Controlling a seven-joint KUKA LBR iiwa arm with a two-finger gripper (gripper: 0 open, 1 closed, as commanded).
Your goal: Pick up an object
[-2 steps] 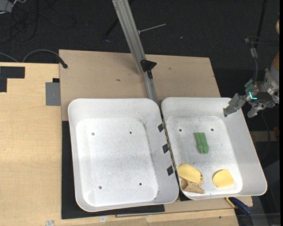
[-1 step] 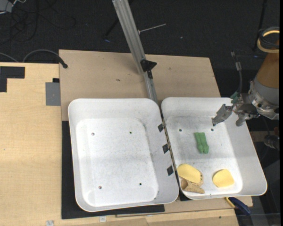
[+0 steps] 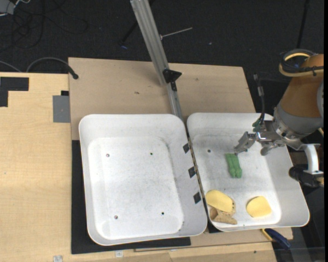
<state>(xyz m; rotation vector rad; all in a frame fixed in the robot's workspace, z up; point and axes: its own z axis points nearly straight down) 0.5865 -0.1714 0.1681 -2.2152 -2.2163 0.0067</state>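
A green oblong object (image 3: 234, 165) lies in the middle of the right bin (image 3: 218, 125). My gripper (image 3: 256, 144) hangs just above and to the right of it, fingers spread open with nothing between them. One finger (image 3: 244, 143) points down-left toward the green object's upper end. Near the bin's front edge sit a yellow rounded piece (image 3: 220, 201) with a tan scrap (image 3: 224, 217) beside it, and a second yellow round object (image 3: 258, 206) to their right.
The left bin (image 3: 132, 176) sits beside the right one, joined by black clips (image 3: 191, 171). A slanted metal rail (image 3: 156, 51) rises behind the bins. The arm's grey body and orange band (image 3: 303, 91) occupy the right side.
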